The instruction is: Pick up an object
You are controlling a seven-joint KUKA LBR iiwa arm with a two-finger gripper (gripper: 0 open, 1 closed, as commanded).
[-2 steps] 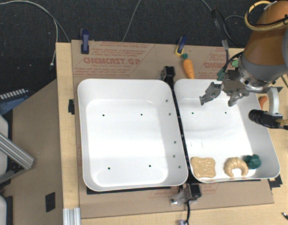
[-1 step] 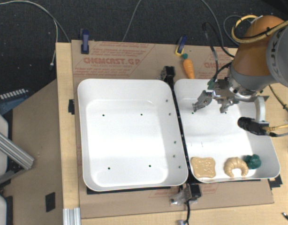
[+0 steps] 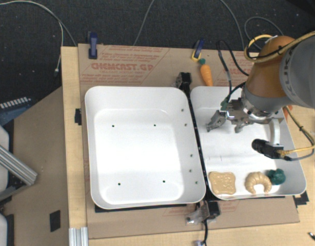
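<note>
My gripper hangs over the upper part of the right bin, its two fingers spread open with only white bin floor between them. Along the near edge of that bin lie a tan toast slice, a croissant and a small teal object, all well below the gripper and apart from it. The grey arm with its orange band comes in from the upper right.
An orange carrot lies on the cardboard just behind the right bin. The left bin stands beside it. A black connector with a yellow cable hangs off the wrist over the right bin.
</note>
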